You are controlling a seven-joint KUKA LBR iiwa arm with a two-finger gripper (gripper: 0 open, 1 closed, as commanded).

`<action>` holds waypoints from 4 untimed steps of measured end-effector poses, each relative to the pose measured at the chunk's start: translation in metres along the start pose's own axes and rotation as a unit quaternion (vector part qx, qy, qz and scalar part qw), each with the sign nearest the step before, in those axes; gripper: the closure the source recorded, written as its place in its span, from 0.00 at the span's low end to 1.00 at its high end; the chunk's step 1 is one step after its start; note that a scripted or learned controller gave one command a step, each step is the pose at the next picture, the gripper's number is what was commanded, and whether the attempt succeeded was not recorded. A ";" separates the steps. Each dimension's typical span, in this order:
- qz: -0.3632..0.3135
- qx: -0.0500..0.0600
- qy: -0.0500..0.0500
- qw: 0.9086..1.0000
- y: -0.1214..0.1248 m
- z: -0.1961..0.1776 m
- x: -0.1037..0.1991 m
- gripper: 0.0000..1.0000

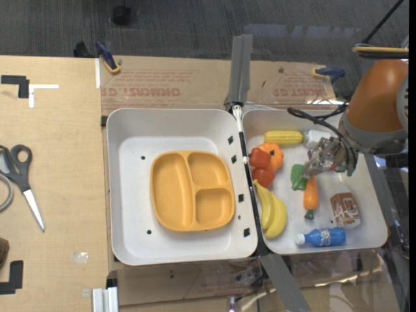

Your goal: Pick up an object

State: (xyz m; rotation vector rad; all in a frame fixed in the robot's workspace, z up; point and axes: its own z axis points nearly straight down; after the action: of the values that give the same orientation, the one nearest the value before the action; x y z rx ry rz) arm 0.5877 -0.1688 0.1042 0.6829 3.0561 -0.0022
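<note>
The right bin (374, 236) holds a corn cob (283, 137), an orange-red pepper (266, 158), a banana (272, 211), a green vegetable piece (298, 177), a carrot (311, 195), a brown packet (345, 210) and a blue bottle (323, 237) lying on its side. My gripper (320, 161) hangs low in this bin, just above the carrot's top end and right of the green piece. I see nothing between its fingers.
The left bin (123, 194) carries a yellow three-compartment plate (192, 190). Scissors (23, 181) lie on the wooden bench at far left. A grey divider post (240, 67) stands between the bins at the back. The arm's orange band (380, 96) looms over the right bin's far corner.
</note>
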 end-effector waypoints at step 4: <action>-0.096 -0.001 0.003 0.995 -0.010 0.010 0.027 0.00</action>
State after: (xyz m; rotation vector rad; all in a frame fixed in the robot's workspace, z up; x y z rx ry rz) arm 0.5591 -0.1662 0.0935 0.3874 3.1125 0.0014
